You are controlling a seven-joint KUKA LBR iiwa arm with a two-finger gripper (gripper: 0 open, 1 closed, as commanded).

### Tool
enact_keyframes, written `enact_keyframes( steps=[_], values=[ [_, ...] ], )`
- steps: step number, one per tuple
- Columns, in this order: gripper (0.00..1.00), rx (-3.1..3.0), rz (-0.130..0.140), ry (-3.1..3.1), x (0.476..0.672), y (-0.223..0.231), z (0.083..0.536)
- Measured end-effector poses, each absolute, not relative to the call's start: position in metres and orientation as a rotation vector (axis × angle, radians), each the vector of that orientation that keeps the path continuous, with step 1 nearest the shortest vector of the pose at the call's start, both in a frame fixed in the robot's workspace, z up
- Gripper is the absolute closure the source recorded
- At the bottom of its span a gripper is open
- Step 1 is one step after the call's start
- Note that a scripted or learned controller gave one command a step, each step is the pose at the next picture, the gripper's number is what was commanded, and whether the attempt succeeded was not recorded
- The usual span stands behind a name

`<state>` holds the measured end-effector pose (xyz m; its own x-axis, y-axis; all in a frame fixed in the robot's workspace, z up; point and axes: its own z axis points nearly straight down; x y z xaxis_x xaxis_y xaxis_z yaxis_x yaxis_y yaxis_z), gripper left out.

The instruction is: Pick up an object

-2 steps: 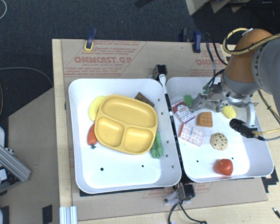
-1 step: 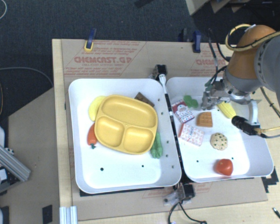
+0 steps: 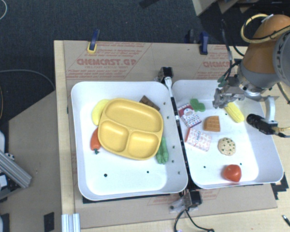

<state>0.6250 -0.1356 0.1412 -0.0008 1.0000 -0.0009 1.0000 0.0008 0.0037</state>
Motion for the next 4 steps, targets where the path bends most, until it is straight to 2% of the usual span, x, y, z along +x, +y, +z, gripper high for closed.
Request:
enact_keyframes(
  steps=[1,2,4],
  values=[
    [1.00,2.218,0.005,2.217,0.621,-0.140,0.203],
    [1.00,2.217,0.004,2.219,0.622,-0.140,0.227],
    [1.00,2.214,0.005,2.226,0.655,-0.041,0.218]
  ],
)
